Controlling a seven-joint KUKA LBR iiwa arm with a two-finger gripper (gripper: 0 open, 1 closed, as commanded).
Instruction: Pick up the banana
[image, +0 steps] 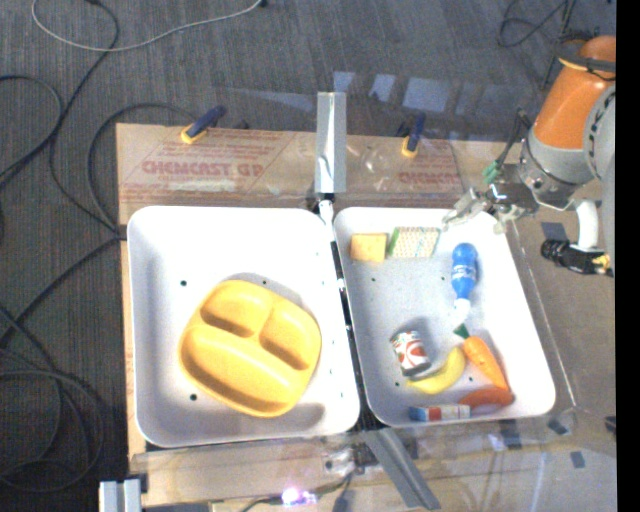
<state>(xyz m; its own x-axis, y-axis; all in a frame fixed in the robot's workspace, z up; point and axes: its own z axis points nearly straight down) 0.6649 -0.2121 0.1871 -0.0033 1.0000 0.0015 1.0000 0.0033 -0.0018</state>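
Observation:
The banana (441, 376) is yellow and curved. It lies near the front of the right bin (530, 300), between a red and white can (410, 352) on its left and an orange carrot (485, 362) on its right, touching both. My gripper (478, 206) hangs over the bin's back right corner, far behind the banana and well apart from it. Nothing shows in its grasp.
A blue bottle (463, 270) lies behind the carrot. A yellow sponge (369, 247) and a green-and-white block (415, 241) sit along the back wall. A tube (440, 411) lies at the front wall. A yellow divided plate (252, 345) lies in the left bin (150, 300).

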